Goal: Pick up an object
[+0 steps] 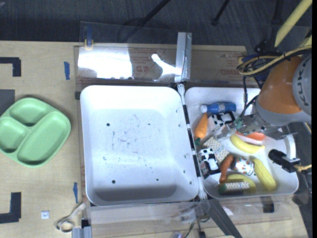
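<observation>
Nearest the lens, along the bench's front edge, lie a loop of cord (67, 222) and the front rim of the left bin (133, 195), whose white floor bears only faint scuffs. Beside it, on the wooden bench (37, 187), sits a green divided tray (32, 131).

Right bin (290, 182): a crowded heap of toys. A blue bottle (220, 106) lies at the back, an orange carrot (201, 127) against the divider, a banana (243, 145) mid-bin, a corn cob (265, 175) toward the front, with black-and-white patterned pieces (208, 157) between them. Any of these could serve as the object to pick.

The arm (282, 90) descends from the right; its gripper (242, 128) is buried among the toys just behind the banana, and whether its fingers are parted or closed cannot be told.

Likely hazards, judged from the crowding: the fingers may close on two touching items at once, glance off the banana's curved skin, or jam against the heap and lift nothing.
</observation>
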You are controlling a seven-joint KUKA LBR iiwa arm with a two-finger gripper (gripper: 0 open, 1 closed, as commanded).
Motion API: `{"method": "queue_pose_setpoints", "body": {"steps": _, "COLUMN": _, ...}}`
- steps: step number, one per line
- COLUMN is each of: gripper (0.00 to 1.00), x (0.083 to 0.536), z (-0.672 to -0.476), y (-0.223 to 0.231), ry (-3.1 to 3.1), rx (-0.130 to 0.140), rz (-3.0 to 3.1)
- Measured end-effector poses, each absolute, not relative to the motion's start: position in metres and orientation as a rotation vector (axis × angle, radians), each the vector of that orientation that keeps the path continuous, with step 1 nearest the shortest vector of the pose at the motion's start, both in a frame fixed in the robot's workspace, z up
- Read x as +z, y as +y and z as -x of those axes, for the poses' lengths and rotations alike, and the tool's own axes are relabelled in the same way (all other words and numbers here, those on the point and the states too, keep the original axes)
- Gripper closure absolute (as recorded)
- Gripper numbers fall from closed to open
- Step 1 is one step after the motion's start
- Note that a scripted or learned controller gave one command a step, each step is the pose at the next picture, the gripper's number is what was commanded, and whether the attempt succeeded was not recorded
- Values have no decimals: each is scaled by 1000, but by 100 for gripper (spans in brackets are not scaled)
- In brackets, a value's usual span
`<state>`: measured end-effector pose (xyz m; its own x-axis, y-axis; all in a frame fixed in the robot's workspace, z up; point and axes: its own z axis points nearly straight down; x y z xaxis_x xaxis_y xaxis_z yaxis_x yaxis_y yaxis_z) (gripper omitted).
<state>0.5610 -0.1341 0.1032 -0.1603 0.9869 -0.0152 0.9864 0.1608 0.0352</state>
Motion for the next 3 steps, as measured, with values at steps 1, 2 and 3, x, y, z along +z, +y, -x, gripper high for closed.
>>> {"method": "queue_pose_setpoints", "body": {"steps": 1, "gripper": 0, "x": 103, "z": -574, "y": -132, "ry": 2187, "rx": 44, "rz": -2219}}
{"method": "queue_pose_setpoints", "body": {"steps": 2, "gripper": 0, "x": 115, "z": -602, "y": -193, "ry": 2145, "rx": 4, "rz": -2290}}
{"method": "queue_pose_setpoints", "body": {"steps": 3, "gripper": 0, "x": 85, "z": -586, "y": -198, "ry": 2340, "rx": 3, "rz": -2096}}
